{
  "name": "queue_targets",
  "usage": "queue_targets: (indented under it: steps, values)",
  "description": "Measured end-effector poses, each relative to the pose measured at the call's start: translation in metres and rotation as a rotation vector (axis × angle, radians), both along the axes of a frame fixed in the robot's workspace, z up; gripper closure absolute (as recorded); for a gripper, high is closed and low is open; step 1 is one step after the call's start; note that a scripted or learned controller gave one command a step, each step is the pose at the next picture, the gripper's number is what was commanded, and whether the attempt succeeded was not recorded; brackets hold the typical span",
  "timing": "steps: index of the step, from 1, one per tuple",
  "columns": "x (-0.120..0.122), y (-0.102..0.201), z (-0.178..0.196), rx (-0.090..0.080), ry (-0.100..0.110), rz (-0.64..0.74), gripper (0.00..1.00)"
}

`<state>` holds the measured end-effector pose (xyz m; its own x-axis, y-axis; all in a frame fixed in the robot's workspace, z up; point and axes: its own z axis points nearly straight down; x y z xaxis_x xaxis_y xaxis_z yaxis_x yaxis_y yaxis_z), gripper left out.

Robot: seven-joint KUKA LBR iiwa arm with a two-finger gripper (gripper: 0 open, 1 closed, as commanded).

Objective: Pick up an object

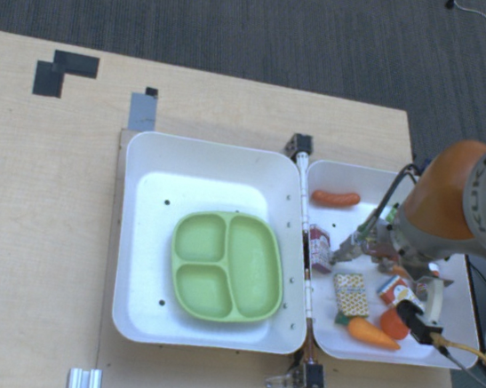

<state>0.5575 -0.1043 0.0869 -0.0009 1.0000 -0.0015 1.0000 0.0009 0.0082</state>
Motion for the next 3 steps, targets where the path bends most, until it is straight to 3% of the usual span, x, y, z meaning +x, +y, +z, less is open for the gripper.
queue_targets:
  steps: [1,2,3]
  values:
    - [-0.061,0.013,0.0,0.0,-0.003,0.0,0.0]
    - [-0.059,0.013,0.011,-0.001,-0.009,0.0,1.0]
    - [-0.07,0.068,0.098,0.002,0.004,0.004,1.0]
